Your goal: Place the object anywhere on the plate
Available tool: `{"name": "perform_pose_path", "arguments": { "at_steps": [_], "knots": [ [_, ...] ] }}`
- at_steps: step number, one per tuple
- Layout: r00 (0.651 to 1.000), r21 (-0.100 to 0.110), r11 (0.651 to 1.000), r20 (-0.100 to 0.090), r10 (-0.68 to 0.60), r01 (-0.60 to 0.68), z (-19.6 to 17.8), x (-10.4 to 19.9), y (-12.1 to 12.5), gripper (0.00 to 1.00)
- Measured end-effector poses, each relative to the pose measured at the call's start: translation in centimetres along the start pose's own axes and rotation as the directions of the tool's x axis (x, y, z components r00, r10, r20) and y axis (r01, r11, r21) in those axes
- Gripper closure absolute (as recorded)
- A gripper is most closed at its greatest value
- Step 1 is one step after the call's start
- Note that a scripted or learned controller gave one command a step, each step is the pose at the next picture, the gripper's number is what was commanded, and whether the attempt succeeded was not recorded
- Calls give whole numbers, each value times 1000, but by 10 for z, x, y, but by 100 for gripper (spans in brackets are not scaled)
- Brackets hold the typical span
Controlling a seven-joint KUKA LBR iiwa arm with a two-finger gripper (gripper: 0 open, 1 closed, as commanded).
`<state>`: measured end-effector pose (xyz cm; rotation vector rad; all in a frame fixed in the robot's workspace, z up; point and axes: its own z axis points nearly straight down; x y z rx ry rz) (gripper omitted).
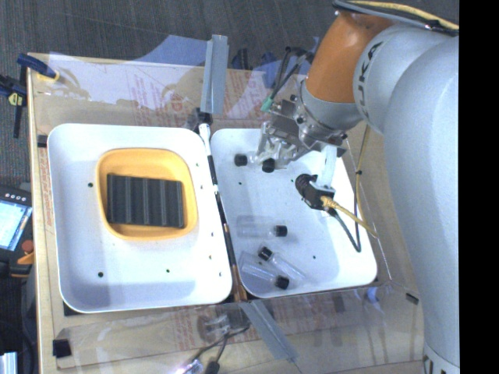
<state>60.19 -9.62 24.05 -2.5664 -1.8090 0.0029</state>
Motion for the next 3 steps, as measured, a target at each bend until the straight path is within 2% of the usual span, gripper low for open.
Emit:
{"name": "perform_pose_path", "arguments": {
  "at_steps": [1,2,3],
  "knots": [
    [992,4,992,1,-126,126,27,64,-5,100],
    [929,3,929,0,-369,369,49,80,-11,100],
    [930,3,930,0,-368,368,49,80,-10,0]
  ]
}}
